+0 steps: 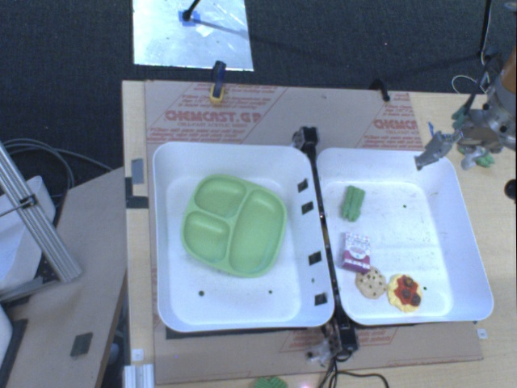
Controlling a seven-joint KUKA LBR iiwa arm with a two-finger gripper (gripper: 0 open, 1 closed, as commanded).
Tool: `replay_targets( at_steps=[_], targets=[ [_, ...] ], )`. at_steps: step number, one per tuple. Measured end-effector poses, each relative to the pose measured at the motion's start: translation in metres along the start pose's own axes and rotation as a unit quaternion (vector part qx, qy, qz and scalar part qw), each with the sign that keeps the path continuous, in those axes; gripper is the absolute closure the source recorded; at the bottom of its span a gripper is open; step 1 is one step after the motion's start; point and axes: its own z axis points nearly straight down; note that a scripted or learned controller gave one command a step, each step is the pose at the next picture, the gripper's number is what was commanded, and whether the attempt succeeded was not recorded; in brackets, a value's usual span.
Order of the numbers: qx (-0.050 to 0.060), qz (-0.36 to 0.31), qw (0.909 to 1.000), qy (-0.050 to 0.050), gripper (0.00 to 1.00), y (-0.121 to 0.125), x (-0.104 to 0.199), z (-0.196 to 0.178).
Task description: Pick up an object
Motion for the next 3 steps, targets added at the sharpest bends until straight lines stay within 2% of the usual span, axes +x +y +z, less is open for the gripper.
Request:
replay_targets(
  at_steps=[1,2,3],
  targets=[
    [0.006,-0.004,1.0,0.003,0.0,-0.039,0.089,0.121],
    [0.002,0.0,1.0,0.0,0.0,0.003,0.065,0.201],
    [-0.004,-0.002,1.0,0.0,0.0,0.048,0.075,0.127]
  ],
)
